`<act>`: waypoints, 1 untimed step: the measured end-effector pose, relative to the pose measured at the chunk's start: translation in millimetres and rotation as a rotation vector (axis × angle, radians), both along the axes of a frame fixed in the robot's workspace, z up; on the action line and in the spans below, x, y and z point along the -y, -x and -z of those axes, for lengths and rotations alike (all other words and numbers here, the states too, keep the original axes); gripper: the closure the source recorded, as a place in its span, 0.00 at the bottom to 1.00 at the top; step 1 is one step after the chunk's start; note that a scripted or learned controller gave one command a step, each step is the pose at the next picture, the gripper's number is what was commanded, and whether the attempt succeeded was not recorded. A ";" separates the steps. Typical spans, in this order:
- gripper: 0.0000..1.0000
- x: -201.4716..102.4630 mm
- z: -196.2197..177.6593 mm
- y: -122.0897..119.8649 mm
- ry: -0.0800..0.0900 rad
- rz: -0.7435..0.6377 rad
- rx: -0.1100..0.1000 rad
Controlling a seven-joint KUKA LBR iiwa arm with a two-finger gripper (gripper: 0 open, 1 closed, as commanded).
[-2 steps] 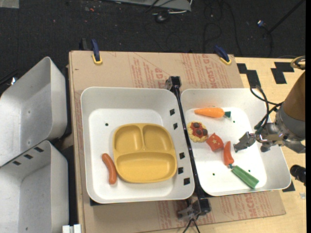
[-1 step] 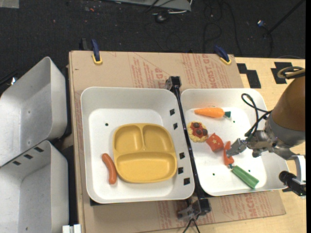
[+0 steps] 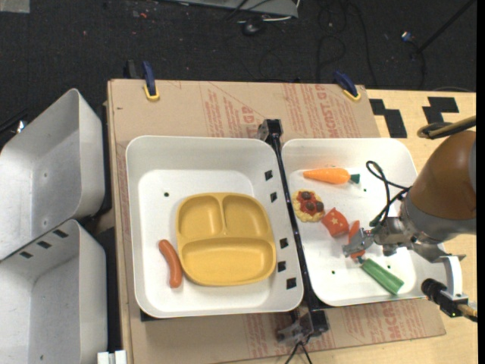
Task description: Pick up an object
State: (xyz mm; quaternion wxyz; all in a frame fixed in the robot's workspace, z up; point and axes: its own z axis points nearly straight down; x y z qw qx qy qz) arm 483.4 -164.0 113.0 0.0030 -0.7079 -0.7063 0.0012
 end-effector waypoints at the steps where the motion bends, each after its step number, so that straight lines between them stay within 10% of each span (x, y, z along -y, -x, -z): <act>1: 1.00 0.2 -12.3 -1.4 0.002 0.001 0.006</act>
